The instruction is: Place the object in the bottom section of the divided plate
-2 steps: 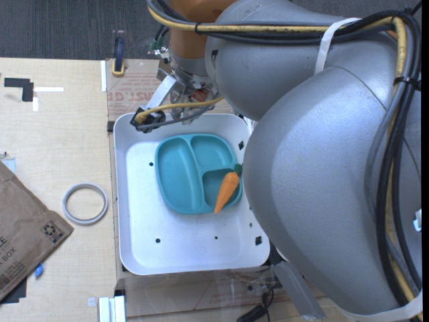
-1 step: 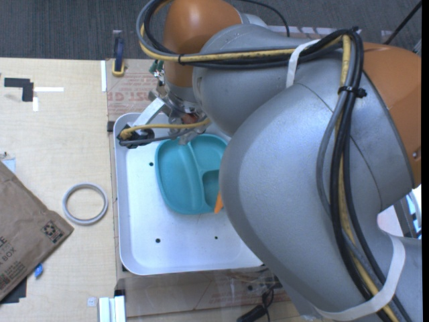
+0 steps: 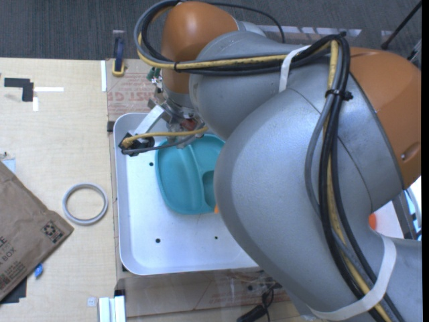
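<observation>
You are looking down at a white bin (image 3: 137, 247) on the counter. The grey arm (image 3: 295, 180) is reaching in from the right and covering much of it. A teal plate (image 3: 184, 176) is lying in the bin, directly below the wrist, its right part hidden under the arm. A small orange speck is showing at the plate's lower right edge; what it is cannot be told.

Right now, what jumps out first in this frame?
The grey arm with its orange band dominates the right and centre, hiding much of the white bin. Beneath it lies the teal divided plate, partly covered. On the wooden bench at left sits a roll of tape.
</observation>
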Available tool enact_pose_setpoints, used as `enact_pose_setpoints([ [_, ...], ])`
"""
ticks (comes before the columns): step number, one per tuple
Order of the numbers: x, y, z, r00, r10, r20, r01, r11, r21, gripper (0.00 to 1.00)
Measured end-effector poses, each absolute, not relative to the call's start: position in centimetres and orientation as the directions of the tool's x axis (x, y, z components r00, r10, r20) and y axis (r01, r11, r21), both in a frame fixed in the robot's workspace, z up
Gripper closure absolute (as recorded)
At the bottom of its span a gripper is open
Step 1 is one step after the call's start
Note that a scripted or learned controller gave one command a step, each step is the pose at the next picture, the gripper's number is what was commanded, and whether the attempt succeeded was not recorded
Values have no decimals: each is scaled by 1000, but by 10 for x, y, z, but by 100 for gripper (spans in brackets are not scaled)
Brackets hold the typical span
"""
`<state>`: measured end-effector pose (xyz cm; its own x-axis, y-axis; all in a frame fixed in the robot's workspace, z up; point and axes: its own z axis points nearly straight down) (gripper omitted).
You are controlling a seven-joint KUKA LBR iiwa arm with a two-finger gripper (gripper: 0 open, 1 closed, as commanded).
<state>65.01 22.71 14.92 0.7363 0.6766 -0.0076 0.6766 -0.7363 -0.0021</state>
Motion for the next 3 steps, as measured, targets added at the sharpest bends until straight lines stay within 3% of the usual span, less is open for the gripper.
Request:
enact_pose_setpoints([
  [1, 649, 225, 290, 917, 400, -5, 400, -917, 2, 100],
  [2, 632, 226, 157, 899, 438, -7, 438, -899, 1, 100],
  [3, 642, 228, 303, 840, 543, -6, 543, -840, 2, 100],
])
